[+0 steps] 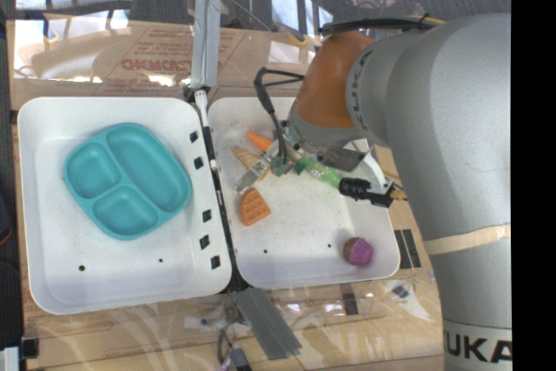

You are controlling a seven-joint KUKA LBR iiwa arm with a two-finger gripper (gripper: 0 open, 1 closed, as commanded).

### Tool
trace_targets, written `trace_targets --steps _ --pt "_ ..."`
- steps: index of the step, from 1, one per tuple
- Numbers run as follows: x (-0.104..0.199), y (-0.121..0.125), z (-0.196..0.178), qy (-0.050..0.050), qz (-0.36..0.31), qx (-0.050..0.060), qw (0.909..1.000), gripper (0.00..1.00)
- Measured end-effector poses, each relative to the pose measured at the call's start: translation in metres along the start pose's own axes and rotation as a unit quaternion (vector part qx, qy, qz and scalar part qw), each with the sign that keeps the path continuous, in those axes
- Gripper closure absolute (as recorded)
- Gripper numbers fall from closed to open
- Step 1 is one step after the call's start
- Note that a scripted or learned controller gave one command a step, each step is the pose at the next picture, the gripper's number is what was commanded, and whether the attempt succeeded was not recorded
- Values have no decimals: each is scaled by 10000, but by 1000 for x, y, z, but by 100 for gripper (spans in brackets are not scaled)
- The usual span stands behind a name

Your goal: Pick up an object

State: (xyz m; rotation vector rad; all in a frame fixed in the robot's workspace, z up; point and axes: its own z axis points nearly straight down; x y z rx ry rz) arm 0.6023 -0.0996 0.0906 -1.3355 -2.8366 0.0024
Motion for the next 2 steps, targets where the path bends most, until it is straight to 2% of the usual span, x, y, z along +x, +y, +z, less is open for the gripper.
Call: trace_targets --steps 1,2 --pt "1 2 -11 -5 -49 0 10000 100" --pt "91 -14 -104 -29 456 -42 9989 100"
